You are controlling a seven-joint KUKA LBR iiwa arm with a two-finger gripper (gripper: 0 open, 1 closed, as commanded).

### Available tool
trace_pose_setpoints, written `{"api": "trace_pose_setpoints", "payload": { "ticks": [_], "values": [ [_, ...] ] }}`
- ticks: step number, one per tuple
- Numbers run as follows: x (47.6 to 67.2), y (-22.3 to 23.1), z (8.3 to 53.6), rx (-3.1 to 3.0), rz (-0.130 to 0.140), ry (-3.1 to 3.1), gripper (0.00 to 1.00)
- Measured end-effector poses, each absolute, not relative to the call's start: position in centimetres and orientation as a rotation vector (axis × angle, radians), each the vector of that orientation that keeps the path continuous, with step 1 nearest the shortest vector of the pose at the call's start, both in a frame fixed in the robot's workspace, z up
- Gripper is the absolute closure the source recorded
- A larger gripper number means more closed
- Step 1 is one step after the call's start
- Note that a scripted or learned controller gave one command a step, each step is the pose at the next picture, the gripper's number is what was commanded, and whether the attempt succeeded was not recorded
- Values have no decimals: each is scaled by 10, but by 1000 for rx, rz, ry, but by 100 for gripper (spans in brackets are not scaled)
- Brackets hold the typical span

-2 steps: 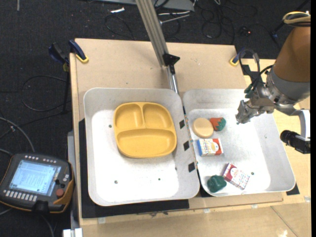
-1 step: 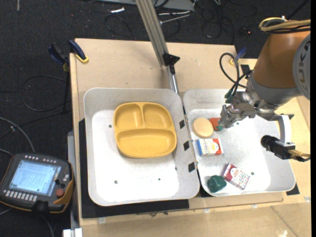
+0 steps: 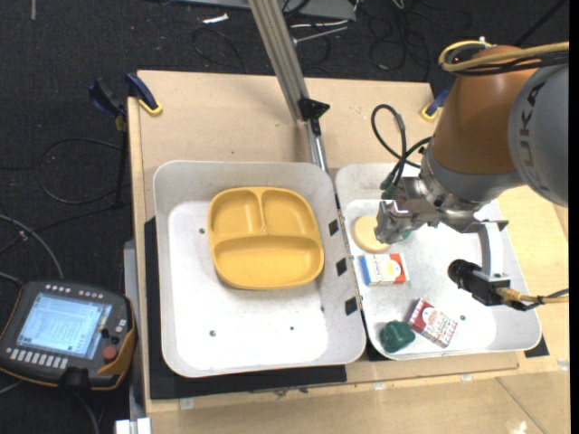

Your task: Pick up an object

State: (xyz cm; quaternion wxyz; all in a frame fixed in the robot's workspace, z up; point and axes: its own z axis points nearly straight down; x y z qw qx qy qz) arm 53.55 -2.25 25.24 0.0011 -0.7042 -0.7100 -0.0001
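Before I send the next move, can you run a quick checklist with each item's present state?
1. Gripper is over the right bin: ok.
2. A target is within reach: the pale round disc lies at the gripper's tip: ok.
3. Nothing already held: cannot tell from this angle.
4. Disc is apart from the white carton: cannot tell; they lie very close.
5. Red packet and green lump lie away from the gripper: ok.
6. Yellow divided plate sits in the left bin, out of the arm's way: ok.
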Motion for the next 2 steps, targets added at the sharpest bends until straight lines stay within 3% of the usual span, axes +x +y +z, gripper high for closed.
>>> {"api": "trace_pose_setpoints", "payload": {
  "ticks": [1, 2],
  "values": [
    [538, 27, 247, -2211, 1, -2229, 100],
    [526, 73, 236, -2210, 2, -2228, 100]
  ]
}}
